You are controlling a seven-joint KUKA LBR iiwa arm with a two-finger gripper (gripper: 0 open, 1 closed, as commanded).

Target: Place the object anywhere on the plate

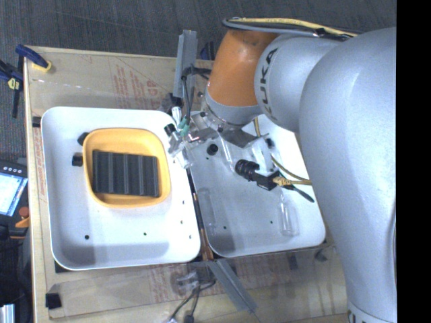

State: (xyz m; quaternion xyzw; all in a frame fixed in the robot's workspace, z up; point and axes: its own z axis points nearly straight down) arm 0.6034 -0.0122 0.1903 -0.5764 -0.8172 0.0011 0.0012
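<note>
Grey arm [337,133] w/ glossy orange band is looming over the right bin [262,241], gripper [182,136] hanging at the bins' shared edge — can't tell its grip state or any object in it, so placing on the yellow plate [128,140] w/ dark ribbed centre is looking undone.

— Much hidden under the big grey arm [337,147]?

— Yes: covers the far and right-hand parts of the shallow white right bin [256,234] (near edge showing).

— And the two-finger gripper [185,136]?

— Tangled in brackets and cables by the bins' shared edge; too cluttered to read.

— Anything cropped?

— Small blue-screened device [10,194], cut by the left edge.
</note>
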